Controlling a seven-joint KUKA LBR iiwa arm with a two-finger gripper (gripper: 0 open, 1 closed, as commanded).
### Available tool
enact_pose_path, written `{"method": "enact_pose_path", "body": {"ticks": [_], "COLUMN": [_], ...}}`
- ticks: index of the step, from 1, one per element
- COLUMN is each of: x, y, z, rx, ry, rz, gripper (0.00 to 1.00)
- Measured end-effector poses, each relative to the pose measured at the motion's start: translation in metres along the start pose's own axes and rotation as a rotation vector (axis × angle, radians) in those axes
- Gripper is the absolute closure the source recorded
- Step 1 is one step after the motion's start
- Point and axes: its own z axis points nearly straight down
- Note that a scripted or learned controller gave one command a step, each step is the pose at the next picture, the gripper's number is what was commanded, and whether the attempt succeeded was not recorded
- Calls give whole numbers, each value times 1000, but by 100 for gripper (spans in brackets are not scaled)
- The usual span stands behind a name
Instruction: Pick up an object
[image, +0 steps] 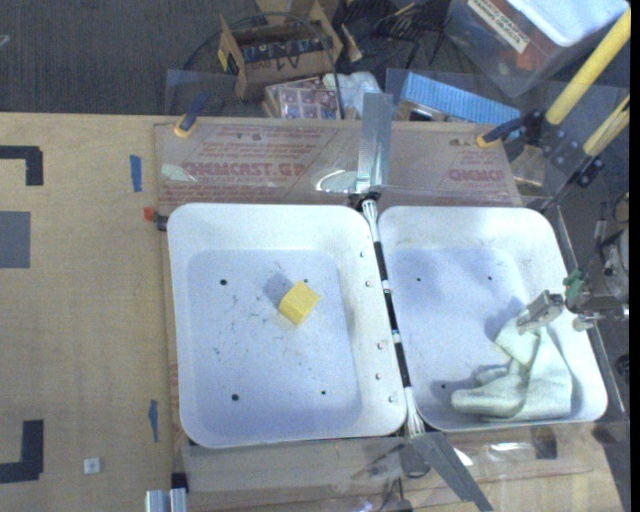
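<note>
Yellow block (298, 303) mid left bin (190, 330), resting tilted on scuffed white floor. Pale cloth (520, 385) crumpled near-right in right bin (450, 250). Gripper (540, 310) just above cloth; claw state indeterminate. Wooden bench (80, 300); clutter beyond.

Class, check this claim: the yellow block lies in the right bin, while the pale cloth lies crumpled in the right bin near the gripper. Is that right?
Not quite. The camera view shows the yellow block in the left bin, not the right. The rest holds: the pale cloth lies crumpled in the right bin, near the gripper.
</note>
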Motion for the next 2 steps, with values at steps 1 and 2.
{"method": "enact_pose_path", "body": {"ticks": [1,2], "x": [6,22], "y": [-4,20], "z": [84,127], "rx": [0,-8], "ry": [0,-4], "rz": [150,-71], "gripper": [0,0]}}
